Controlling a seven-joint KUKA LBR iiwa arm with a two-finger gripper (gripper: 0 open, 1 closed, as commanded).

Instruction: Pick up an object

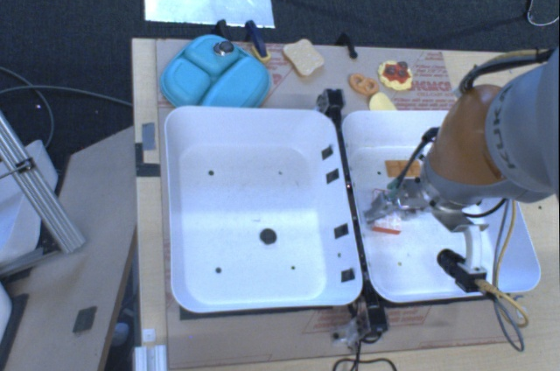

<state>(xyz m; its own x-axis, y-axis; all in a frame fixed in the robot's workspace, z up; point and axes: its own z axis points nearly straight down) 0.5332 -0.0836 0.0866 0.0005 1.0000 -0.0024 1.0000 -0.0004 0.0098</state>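
Gripper (385, 207) sits low inside the right bin (516, 269), near that bin's left wall, on the grey arm (490, 142) reaching in from the right edge. Whether its jaws are apart or together cannot be told. A small red and white object (388, 227) lies on the bin floor just beside the gripper's tip, and an orange flat piece (397, 168) lies nearer the bin's back wall. The left bin (201, 142) holds one small dark round object (268, 235) near its middle. Behind the bins, along the bench's back edge, rest a blue divided plate (214, 76), a toast slice (304, 57) and a pretzel (362, 84).
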